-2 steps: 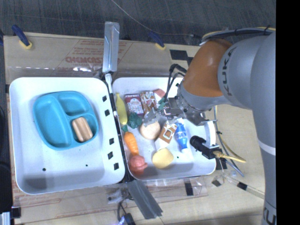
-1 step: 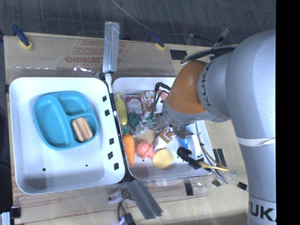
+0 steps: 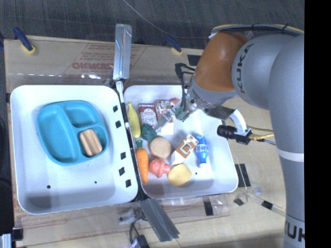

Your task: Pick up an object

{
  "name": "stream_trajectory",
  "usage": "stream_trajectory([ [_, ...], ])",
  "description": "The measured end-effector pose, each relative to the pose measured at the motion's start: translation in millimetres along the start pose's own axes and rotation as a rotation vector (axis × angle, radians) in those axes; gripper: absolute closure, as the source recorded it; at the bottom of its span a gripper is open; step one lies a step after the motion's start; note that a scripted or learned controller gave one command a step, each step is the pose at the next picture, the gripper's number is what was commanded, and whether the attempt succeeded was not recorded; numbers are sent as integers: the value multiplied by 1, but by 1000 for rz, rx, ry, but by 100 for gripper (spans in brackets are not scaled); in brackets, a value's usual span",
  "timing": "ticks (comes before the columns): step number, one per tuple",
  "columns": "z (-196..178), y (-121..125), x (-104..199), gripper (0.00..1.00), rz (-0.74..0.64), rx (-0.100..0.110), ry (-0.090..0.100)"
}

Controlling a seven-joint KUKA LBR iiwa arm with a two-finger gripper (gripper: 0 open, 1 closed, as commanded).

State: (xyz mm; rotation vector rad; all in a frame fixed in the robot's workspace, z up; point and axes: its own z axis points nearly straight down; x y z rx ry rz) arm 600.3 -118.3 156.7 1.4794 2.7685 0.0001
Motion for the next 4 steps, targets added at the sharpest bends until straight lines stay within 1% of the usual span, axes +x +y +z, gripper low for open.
stream_trajectory([
  [1,48,8,-3,0,115,-14,-15],
  [2,49,20,-27,0,-378,-12,-12],
  [3,39,34,-21,0,-5,-9,-7],
  [4,26,35,-24,100,-9,-15,-17],
])
